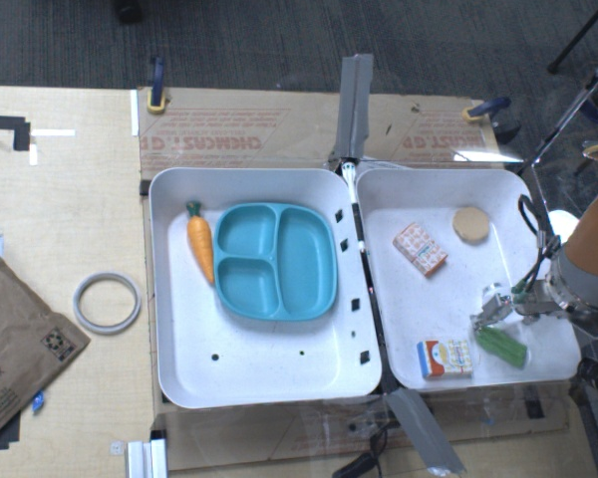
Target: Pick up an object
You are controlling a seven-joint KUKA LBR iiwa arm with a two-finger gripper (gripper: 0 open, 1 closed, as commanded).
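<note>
1. Two white bins (169, 297) sat side by side on a cardboard-covered bench.
2. The gripper (490, 312) hung low in the right bin, beside a green object (503, 348), likely lined up for a grab.
3. Its fingers were too small and blurred to tell apart or together.
4. The arm (583, 267) was cut off at the frame's edge.

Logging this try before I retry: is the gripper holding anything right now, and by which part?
Cannot be told. The gripper is low in the right bin, right beside the green object, but nothing is visibly between its fingers.
</note>
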